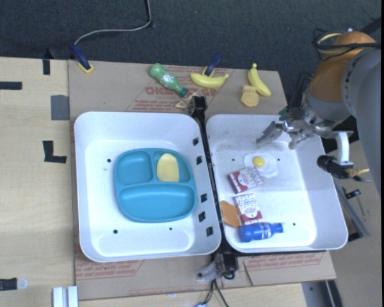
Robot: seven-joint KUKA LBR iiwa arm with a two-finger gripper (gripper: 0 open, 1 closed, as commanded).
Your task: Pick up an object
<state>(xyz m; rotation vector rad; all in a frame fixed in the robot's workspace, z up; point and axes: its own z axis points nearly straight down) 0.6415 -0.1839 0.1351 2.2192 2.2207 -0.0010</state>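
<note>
My gripper (279, 138) hangs over the back of the right bin (320, 197), its two fingers spread open with nothing between them. Just in front of it lies a white fried-egg toy (259, 163) with a yellow yolk. Further forward are a red-and-white packet (244, 180), a second red-and-white packet (248, 206), an orange piece (229, 214) and a blue bottle (260, 231) on its side.
The left bin (93, 171) holds a blue divided plate (155, 194) with a yellow item (168, 167) in one section. Behind the bins, on the cardboard, lie a green bottle (167, 79), two bananas (208, 79) (258, 82) and a yellow chunk (249, 96).
</note>
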